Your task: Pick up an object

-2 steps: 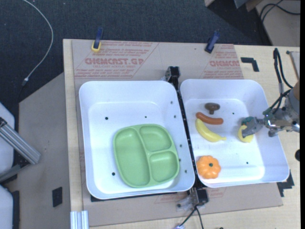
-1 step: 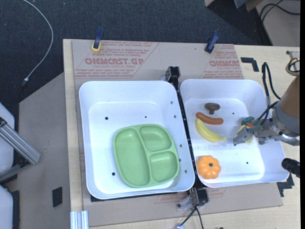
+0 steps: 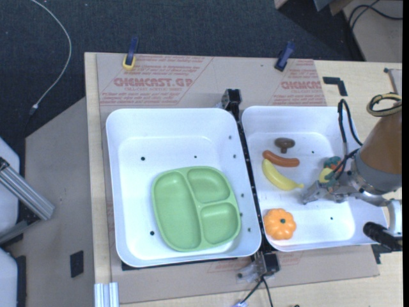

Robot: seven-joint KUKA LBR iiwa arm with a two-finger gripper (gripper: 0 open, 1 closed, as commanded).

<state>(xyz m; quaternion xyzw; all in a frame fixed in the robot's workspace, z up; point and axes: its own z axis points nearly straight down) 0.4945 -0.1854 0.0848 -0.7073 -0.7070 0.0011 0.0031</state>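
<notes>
The right bin (image 3: 300, 121) holds a yellow banana (image 3: 279, 176), a red sausage (image 3: 281, 160) just behind it, a small brown mushroom-like piece (image 3: 284, 144) and an orange pumpkin (image 3: 279, 224) near the front rim. A small green and yellow object (image 3: 330, 169) lies partly hidden against the arm. My gripper (image 3: 311, 196) is low in the right bin, pointing left, just right of the banana's tip and above and to the right of the pumpkin. Nothing is visibly held in it.
The left bin (image 3: 128, 171) holds a green divided plate (image 3: 195, 206). A black clip (image 3: 231, 98) sits where the two bins meet at the back. Cables (image 3: 344, 126) run along the arm over the right bin's far corner.
</notes>
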